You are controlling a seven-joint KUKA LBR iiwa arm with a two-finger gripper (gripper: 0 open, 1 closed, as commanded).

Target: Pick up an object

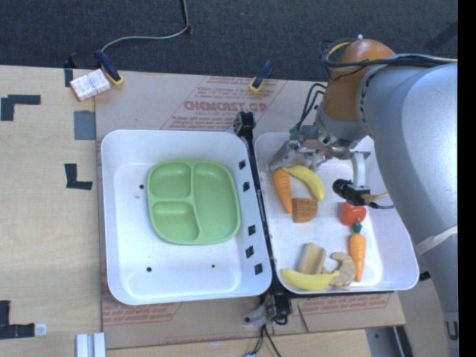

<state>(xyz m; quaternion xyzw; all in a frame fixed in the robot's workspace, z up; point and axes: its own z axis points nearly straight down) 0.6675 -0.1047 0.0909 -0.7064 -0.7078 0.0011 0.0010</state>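
Just below the gripper [297, 149] we see a banana [309, 181] and carrot [282, 190]; finger state indeterminate. Left, cardboard [216, 106] reads "CHEMCAST GP".

One camera sits up high over my bench [44, 199] and looks down at a slant. It is far enough to see both white bins: the left bin [119, 222] at frame middle, the right bin [387, 251] at lower right. My arm [416, 140] comes in from the right edge.

Toy foods [305, 210] (bananas, carrots, tomato, bread) scattered in right bin [394, 262].
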